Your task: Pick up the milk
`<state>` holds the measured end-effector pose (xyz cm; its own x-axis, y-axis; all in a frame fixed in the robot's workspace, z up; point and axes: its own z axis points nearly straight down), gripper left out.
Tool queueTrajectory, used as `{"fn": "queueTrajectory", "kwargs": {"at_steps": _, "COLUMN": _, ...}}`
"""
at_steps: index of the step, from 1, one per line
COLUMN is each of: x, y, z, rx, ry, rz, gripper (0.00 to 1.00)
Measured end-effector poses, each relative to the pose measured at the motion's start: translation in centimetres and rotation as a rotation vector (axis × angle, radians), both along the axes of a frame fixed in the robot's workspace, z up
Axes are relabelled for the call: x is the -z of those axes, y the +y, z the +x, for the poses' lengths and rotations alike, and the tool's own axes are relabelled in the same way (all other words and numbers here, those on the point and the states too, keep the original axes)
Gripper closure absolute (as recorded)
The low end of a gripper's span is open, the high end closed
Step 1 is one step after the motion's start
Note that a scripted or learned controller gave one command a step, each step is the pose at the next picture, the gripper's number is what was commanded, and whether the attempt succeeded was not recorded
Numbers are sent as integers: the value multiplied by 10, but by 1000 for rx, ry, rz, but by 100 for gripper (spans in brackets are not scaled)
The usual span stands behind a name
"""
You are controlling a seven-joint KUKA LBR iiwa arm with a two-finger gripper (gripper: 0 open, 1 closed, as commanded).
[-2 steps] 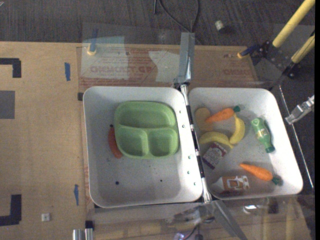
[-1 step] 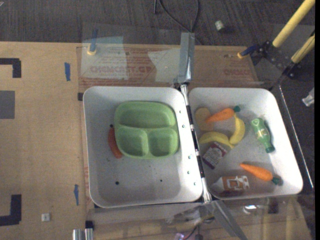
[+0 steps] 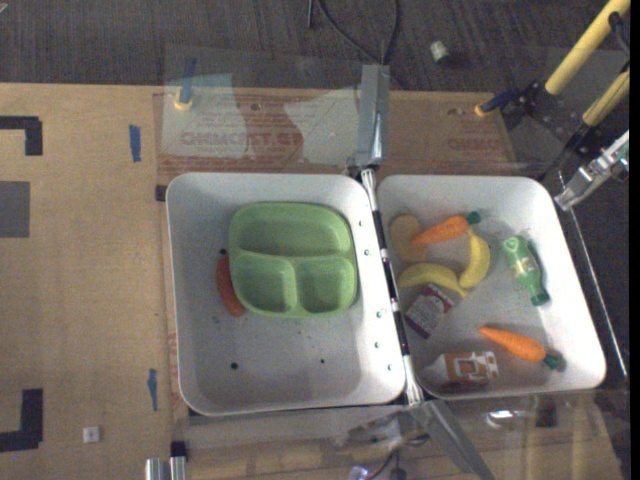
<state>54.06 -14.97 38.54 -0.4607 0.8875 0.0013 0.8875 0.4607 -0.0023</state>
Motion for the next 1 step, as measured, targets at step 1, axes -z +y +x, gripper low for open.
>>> {"fn": "queueTrajectory", "kwargs": {"at_steps": 1, "x": -9, "y": 1, "z": 2, "rx": -2, "ry": -2, "rz": -2, "gripper": 100}}
